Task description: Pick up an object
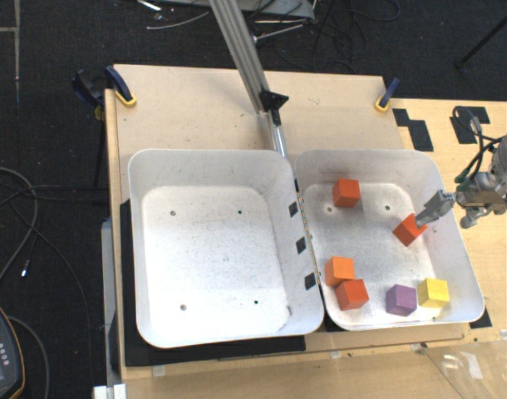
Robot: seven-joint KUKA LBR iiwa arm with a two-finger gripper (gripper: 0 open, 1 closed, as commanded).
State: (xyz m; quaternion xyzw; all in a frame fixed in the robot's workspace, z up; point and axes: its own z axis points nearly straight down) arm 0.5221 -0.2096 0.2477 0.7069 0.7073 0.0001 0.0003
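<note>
The gripper [428,213] reaches in over the right bin [453,248], its fingertips meeting a red block [408,230]; whether it grips cannot be told. The block sits tilted, a corner toward the bin's near edge, with no clear long axis, near the bin's right wall.

Right bin has six small solid blocks. An orange-red cube [347,193] sits near the back, a red cube [408,230] is tilted over by the right wall, and a lighter orange cube [340,268] touches a red-orange cube [352,293] in front. A purple cube [401,299] and a yellow cube [434,292] sit side by side at the front right.
</note>
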